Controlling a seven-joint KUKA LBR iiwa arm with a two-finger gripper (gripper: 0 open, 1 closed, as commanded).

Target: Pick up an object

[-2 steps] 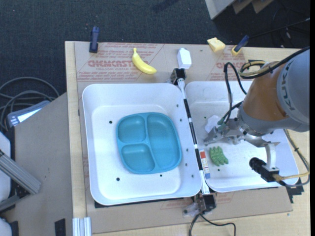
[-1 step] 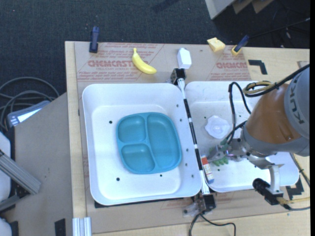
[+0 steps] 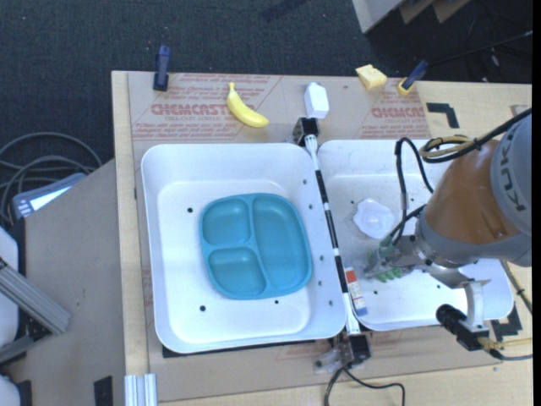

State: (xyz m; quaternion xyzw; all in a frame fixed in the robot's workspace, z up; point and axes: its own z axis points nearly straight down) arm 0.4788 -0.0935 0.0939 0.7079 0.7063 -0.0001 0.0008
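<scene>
A small green object lies on the floor of the right bin, right at the tip of the gripper, which reaches down from the arm into that bin; the wrist hides the tip, so I cannot tell whether the jaws are spread or pressed together, nor whether they touch or pinch the green object. Just above the gripper, farther into the same bin, sits one clear crumpled plastic piece. To the gripper's left, across the divider between the two bins, the left bin holds one teal compartment plate with three sections, lying flat. Well beyond the bins, on the bench board, lie one yellow banana, one white block and one yellow sponge-like chunk. Two blue clamps grip the board's far edge.
</scene>
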